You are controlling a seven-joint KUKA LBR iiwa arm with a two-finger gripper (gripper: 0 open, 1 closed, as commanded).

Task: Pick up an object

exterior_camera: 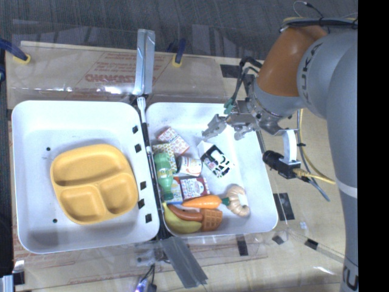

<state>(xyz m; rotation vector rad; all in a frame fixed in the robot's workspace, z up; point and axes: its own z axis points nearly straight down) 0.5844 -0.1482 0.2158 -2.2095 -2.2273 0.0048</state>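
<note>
My arm [316, 59] reaches in over the right bin [258, 208] because the toys are heaped along its left and bottom, and my jaws [230, 126] hang spread and empty above the black-and-white card [217, 161].

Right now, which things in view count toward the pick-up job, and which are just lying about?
Job in hand:
end effector, above the right bin
candidates in that bin: carrot, banana, green bottle, black-and-white card, croissant, small food packets

Lying about:
yellow divided tray in the left bin
clamps on the bench's far edge
</note>
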